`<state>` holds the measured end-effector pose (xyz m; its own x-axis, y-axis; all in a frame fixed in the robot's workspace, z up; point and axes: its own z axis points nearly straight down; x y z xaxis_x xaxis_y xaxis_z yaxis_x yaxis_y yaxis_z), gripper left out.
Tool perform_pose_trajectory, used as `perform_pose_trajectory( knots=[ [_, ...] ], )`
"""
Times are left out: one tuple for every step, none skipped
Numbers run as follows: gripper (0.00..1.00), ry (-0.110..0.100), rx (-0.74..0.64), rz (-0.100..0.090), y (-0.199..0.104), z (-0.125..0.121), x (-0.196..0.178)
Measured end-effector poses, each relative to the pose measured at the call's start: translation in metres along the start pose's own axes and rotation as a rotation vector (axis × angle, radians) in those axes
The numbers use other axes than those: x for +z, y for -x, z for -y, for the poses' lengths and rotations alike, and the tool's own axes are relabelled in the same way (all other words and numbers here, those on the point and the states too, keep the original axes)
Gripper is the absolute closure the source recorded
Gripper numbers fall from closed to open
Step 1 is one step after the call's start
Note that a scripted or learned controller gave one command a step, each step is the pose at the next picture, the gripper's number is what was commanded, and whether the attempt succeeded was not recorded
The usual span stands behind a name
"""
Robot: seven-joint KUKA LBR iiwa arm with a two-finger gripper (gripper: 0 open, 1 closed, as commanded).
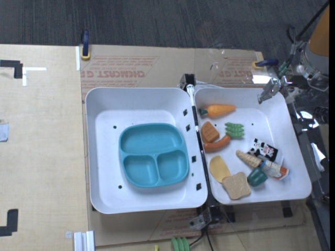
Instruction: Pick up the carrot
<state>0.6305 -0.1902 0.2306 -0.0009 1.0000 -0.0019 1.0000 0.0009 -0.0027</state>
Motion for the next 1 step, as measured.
perform_pose_trajectory(
  knots=[
    [0.00, 0.000, 0.006, -0.001, -0.0895, -0.0254, 0.1012]
  ],
)
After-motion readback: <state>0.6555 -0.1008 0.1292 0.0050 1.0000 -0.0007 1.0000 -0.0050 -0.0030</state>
